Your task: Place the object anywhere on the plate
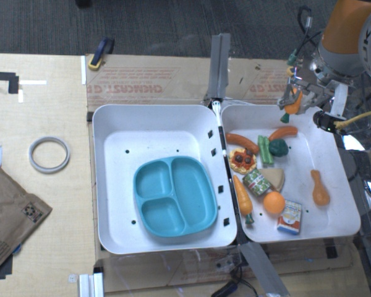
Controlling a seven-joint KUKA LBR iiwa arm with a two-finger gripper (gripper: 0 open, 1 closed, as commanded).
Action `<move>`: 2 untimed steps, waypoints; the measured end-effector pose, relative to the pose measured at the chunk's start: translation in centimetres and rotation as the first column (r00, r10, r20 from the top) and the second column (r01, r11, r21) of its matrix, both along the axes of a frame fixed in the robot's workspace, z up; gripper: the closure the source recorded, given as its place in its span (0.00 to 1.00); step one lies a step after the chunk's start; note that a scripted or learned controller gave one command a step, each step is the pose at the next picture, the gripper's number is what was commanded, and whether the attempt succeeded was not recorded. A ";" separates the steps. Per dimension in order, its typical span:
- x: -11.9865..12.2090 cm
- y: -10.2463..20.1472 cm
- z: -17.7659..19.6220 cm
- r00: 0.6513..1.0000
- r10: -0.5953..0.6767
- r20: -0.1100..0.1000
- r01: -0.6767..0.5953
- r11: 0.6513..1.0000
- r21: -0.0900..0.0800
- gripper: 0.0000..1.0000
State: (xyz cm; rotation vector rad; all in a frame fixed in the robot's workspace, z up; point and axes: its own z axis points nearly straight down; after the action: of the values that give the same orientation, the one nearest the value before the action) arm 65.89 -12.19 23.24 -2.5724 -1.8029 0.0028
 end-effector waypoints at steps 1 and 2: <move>-6.6 6.5 -4.2 0.996 -0.093 -0.003 0.093 0.996 0.000 1.00; -11.3 12.2 -4.2 1.000 -0.007 -0.003 0.007 1.000 0.000 1.00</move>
State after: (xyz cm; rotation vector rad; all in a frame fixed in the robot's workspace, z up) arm 54.63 -0.01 19.04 -2.5766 -1.7931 0.0064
